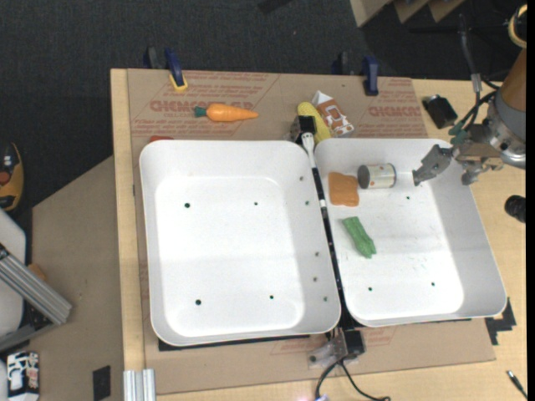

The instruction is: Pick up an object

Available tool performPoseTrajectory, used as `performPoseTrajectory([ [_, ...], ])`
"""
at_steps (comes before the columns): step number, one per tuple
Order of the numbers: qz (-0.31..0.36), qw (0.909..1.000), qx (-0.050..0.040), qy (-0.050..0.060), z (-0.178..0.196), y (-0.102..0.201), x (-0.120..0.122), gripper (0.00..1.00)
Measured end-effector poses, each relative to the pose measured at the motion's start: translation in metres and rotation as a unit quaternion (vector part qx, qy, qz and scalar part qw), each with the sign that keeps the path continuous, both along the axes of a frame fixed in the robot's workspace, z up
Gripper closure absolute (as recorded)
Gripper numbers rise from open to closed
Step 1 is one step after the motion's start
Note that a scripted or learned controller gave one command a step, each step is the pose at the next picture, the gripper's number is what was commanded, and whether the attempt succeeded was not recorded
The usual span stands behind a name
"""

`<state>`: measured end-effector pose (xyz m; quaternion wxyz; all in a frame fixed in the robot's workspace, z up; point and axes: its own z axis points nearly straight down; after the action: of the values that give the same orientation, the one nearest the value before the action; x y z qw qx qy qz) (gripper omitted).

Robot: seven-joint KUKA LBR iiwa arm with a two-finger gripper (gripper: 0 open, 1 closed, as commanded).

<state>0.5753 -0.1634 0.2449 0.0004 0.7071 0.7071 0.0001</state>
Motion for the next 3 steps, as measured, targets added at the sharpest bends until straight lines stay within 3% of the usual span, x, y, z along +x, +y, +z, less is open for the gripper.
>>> performPoseTrajectory([
  [1, 0.000, 1.0000, -0.0007, -0.002, 0.011, 0.000, 0.001, 1.00],
  [2, 0.005, 1.0000, 0.0029, 0.002, -0.016, 0.096, 0.009, 1.00],
  [3, 0.002, 0.9999, -0.0003, -0.011, 0.218, 0.129, 0.040, 1.00],
])
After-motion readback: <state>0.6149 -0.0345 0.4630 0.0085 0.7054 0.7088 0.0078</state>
